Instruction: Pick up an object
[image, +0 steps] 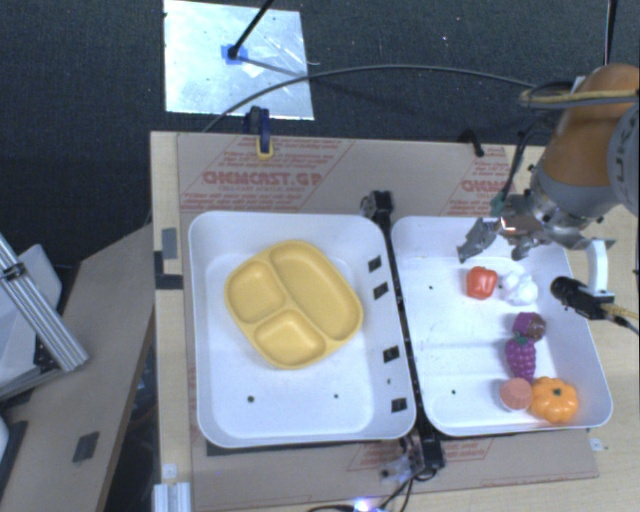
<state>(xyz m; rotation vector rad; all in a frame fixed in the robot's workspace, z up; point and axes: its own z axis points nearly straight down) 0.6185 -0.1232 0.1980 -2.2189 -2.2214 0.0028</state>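
Observation:
My gripper (499, 249) hangs over the back of the right bin (440, 330), open, its fingers spread with nothing between them. Just below it lies a red pepper (481, 283), with a small white object (519, 288) touching its right side. Further toward the front along the right wall sit a brown-and-purple piece (529, 325), a purple grape bunch (519, 354), a pink round piece (516, 393) and an orange pumpkin (554, 398).
The left bin (215, 400) holds a yellow divided plate (292, 302). A black hinge strip (392, 300) runs between the two bins. The grey and orange arm (590, 150) comes in from the upper right.

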